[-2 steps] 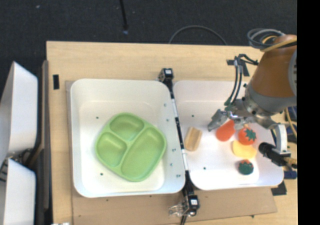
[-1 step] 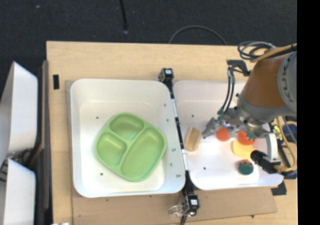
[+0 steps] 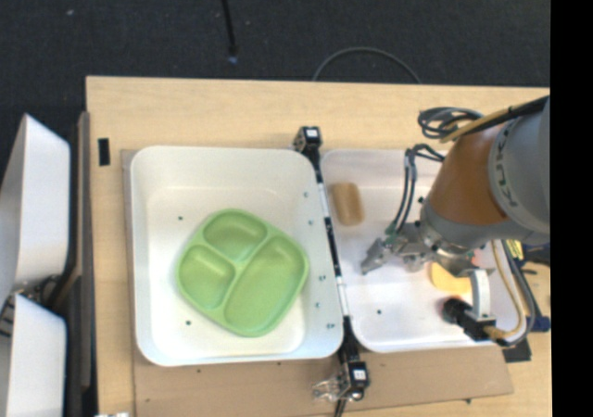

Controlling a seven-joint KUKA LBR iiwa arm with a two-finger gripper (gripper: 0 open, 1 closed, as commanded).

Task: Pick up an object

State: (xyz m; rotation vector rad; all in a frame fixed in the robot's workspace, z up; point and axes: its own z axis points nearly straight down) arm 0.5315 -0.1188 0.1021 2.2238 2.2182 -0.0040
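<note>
ref pt = tan block [image 3: 346,203], lying flat in the right bin [image 3: 389,318], upper-left part, just beside the rim shared w/ the left bin [image 3: 153,221]. long side runs roughly top-to-bottom in the view.

pincer [image 3: 370,258]: below the tan block and a bit to its right, near but apart, nothing touching. it points left and sits low over bare white bin floor. can't tell if it's wide or narrow, too small and blurry. nothing seen held in it.

arm [image 3: 473,188]: right of the tan block, grey w/ orange band, covering much of the bin's right side.

yellow thing [image 3: 447,280]: well to the right of the tan block and lower, past the pincer, partly hidden under the wrist, so shape unclear.

green plate [image 3: 243,271]: left of the tan block and lower, across the shared rim, in the left bin, abt mid-floor. 3 compartments, flat.

counter [image 3: 204,109]: pale wood, showing above and left of the tan block, around both bins.
</note>
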